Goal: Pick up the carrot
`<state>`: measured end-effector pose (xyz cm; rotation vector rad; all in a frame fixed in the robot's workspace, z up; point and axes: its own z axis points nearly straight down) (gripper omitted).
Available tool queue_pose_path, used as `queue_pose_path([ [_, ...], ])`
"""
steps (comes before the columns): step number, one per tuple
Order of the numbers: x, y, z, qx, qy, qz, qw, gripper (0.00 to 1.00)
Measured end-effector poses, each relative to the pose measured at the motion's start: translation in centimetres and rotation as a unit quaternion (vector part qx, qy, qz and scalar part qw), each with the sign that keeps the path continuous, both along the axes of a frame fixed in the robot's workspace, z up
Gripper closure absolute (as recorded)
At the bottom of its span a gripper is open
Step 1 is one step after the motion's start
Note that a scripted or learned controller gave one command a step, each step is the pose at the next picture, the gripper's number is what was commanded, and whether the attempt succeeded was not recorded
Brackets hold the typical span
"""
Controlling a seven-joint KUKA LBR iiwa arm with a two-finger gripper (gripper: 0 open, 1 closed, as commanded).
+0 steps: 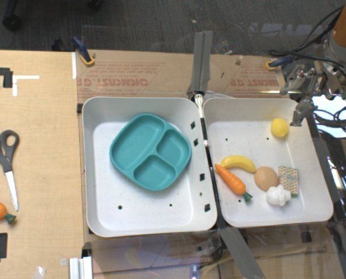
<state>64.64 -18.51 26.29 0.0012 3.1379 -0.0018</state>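
Claw (298, 114) state unclear amid cables at the frame edge, far from carrot (231, 181).

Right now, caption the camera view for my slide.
Gripper hovers at the right bin's far corner, away from the carrot beside the banana.

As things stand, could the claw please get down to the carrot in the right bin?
Probably yes: the carrot lies uncovered, nothing above it, though the banana sits close beside it. The claw hovers at the bin's far corner.

Mirrored "CHEMCAZ" lettering on cardboard (132, 77)
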Motion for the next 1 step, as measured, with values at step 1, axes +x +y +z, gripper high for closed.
queue_pose_path([
  [1,-8.04,7.74,-10.21,0.0009,0.002,-0.184,0.983,0.0],
])
